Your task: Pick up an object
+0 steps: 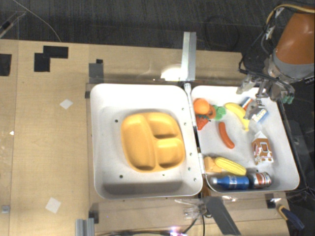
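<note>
The right bin holds several toy foods. A yellow banana lies near its back. A red sausage lies in the middle. An orange fruit with a green piece and a red piece sits by the left wall. Corn and a blue can lie at the front. A white bottle with a brown label rests at the right. My gripper hangs over the bin's back right, just above a small blue-and-white item, right of the banana.
The left bin holds a yellow divided tray. A metal post stands behind the wall between the bins. The arm's orange band looms over the back right corner.
</note>
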